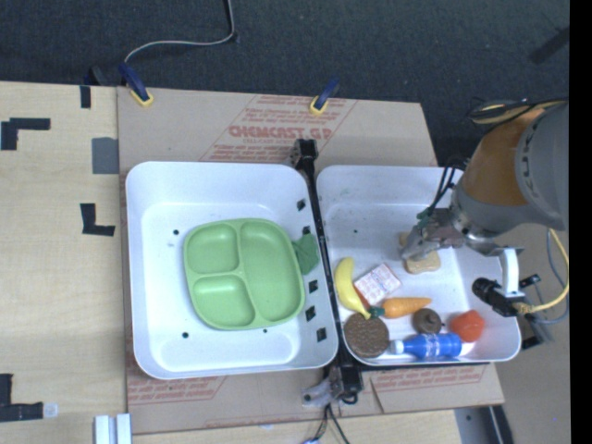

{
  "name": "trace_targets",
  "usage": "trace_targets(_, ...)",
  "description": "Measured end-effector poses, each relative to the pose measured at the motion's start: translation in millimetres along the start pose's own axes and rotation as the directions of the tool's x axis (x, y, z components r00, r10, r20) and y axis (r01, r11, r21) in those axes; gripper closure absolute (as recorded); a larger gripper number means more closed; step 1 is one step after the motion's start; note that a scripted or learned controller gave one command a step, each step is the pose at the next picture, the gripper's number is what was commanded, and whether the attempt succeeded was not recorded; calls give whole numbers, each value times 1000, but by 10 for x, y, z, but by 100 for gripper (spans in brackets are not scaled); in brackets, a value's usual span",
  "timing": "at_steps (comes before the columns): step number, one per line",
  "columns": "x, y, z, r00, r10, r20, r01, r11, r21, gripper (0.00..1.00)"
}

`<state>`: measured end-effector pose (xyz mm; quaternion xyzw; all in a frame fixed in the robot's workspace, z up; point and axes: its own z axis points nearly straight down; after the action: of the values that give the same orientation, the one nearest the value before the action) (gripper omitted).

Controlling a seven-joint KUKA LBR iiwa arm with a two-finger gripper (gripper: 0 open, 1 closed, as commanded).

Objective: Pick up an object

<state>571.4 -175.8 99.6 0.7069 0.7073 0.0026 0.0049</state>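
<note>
Lower right of frame, our gripper [424, 245] sits low over a tan bread piece [425, 263] in the right bin [370, 188], seemingly poised to grasp; we cannot tell its closure.

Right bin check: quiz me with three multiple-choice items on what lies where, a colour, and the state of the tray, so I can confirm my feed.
1. The banana lies in:
A. the left bin
B. the right bin, by the divider
C. the bench

2. The bottle by the right bin's front wall is:
A. blue
B. yellow
C. green

3. The green divided tray in the left bin is:
A. stacked with food
B. flipped over
C. lying flat, compartments up

Answers: 1 B, it sits just right of the divider. 2 A, its body is blue. 3 C, its three bare compartments face up.
</note>
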Motion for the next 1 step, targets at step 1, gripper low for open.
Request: trace_targets(1, 1, 0, -1, 1000, 0, 0, 0, 1000, 0, 0)
